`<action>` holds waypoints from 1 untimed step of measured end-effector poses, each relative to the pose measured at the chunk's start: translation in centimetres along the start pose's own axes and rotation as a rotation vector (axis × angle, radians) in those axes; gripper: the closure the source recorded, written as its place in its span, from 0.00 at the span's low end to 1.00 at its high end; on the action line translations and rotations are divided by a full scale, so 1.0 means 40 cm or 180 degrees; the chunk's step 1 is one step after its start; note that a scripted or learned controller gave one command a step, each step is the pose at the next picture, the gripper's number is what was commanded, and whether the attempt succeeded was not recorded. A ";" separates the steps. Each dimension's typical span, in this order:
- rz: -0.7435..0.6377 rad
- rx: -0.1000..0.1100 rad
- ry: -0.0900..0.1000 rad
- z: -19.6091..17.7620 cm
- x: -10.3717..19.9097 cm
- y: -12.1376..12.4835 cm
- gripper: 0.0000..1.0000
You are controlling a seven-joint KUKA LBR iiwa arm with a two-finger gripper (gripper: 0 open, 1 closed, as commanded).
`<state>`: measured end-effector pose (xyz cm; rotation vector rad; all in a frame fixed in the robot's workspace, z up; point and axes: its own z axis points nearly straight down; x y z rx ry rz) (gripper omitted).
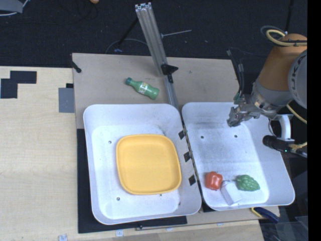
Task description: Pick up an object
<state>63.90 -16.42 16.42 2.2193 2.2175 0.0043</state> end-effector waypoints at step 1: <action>0.0000 0.0003 0.0001 -0.132 -0.002 0.002 1.00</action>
